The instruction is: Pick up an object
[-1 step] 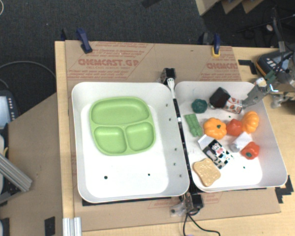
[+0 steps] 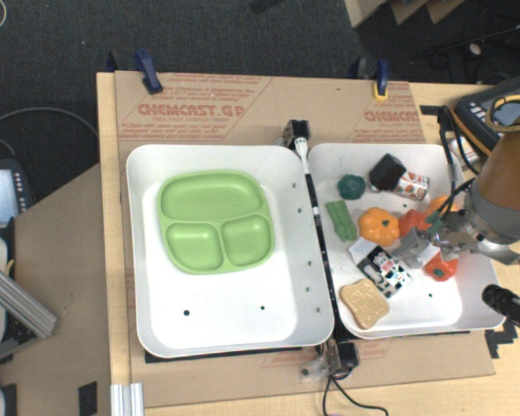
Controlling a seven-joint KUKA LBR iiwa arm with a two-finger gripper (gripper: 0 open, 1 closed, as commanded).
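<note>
Toast slice (image 2: 365, 304): one, tan, in the right bin (image 2: 442, 315); it lies lowest in the picture, so nearest the camera, just under the pumpkin and the cards.
Pumpkin (image 2: 380, 224): one, orange with a green stem, in the middle of the right bin; I use it as the landmark for all places.
Cards (image 2: 383, 267): about two small flat printed pieces, white and black, directly below the pumpkin, touching each other.
Green stick (image 2: 340, 218): one, flat and light green, just left of the pumpkin.
Dark green ball (image 2: 352, 185): one, above and a little left of the pumpkin.
Black block (image 2: 386, 172): one, above the pumpkin, beside one small red and white can (image 2: 413, 185).
Red and orange pieces (image 2: 440, 267): I count two or three, right of the pumpkin, partly hidden by the gripper.
Gripper (image 2: 426, 243): low over the right bin, just right of the pumpkin; whether it is open or has hold of anything, I cannot tell.
Arm (image 2: 503, 189): one, grey with an orange band, far right of the pumpkin.
Green tray (image 2: 215, 221): one, with three compartments, in the left bin (image 2: 156, 319), well left of the pumpkin.
Bins: two, white, side by side.
</note>
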